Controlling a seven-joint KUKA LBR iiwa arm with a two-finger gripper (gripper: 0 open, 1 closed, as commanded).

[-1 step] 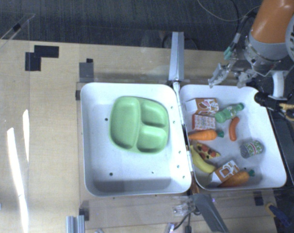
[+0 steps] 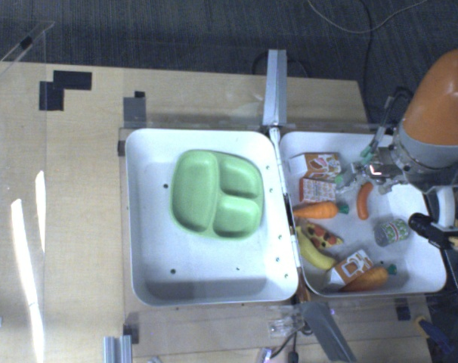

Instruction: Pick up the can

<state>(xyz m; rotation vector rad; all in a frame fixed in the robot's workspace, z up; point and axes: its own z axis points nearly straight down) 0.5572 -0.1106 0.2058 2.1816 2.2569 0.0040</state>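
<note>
The grey arm's gripper is hovering over the right white bin, beside the small grey-green can; can't tell its claw state.

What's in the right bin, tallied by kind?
Can: 1
Banana: 1
Carrots: 2
Red chili-like piece: 1
Small printed packets: 3
Total: 8
</note>
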